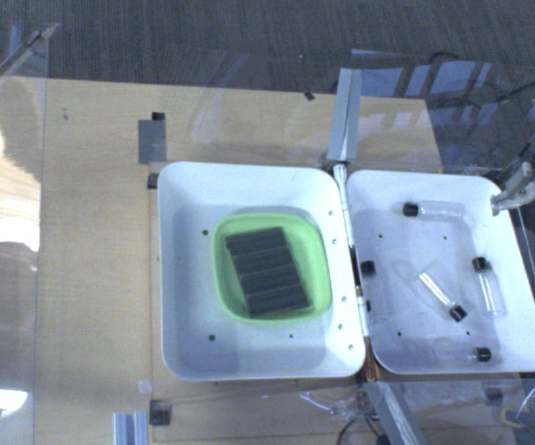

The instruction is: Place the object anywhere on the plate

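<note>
Nearest the camera, along the front of the right bin (527, 346), a small clear vial (478, 353) with a black cap lies on its side. Just beyond it two more capped vials (437, 293) (487, 288) lie apart on the white floor, and others rest farther back. I judge one of these to be the object: light, stiff, slick-walled, prone to roll and probably breakable, so best taken across the middle of its barrel, square to its length. In the left bin (179, 276) sits the green plate (222, 267), already bearing a dark ridged block (267, 272) over most of its centre, with bare green rim left around it. Farthest off, at the right bin's back right corner, the gripper (513, 191) hangs above the rim, reaching in from the right and well apart from every vial. Whether it is open or closed cannot be told, and nothing is seen in it.
</note>
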`<act>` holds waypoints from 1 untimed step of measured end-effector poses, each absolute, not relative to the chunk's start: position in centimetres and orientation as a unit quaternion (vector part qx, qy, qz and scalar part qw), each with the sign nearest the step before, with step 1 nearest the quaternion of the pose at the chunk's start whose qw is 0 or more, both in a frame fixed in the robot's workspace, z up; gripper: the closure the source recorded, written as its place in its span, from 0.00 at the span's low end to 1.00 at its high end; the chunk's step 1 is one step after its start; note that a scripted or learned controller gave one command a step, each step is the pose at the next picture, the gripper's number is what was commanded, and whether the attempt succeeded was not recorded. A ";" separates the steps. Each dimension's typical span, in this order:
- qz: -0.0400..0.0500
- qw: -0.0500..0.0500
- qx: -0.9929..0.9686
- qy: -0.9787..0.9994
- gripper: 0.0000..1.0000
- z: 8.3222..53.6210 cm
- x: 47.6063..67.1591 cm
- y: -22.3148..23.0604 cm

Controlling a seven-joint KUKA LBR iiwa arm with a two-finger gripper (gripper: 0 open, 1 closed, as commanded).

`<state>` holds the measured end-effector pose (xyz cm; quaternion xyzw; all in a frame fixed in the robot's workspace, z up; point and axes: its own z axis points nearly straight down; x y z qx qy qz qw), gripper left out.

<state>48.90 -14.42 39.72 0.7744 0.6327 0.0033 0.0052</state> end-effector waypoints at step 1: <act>0.003 0.006 0.772 0.636 0.00 43.7 48.9 -19.6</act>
